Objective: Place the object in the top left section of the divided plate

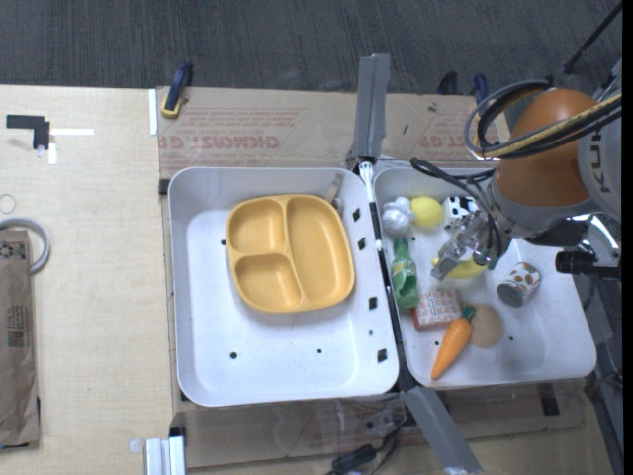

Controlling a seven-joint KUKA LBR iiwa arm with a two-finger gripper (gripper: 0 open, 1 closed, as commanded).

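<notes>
hanging over the right bin [569, 359], the gripper [465, 255] is low among the toys, right of the green bottle [404, 273] and above a yellow piece [463, 269]. i cannot tell how its fingers stand or whether it has hold of anything. the yellow divided plate [290, 252] lies in the left bin [198, 295], left of frame centre. an orange carrot [451, 343] lies at lower right.

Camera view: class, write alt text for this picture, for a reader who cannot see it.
A grey and orange robot arm holds its gripper over the right white bin, among toys including a carrot, a green bottle and a yellow ball. In the left bin lies a yellow divided plate with three sections.
</notes>
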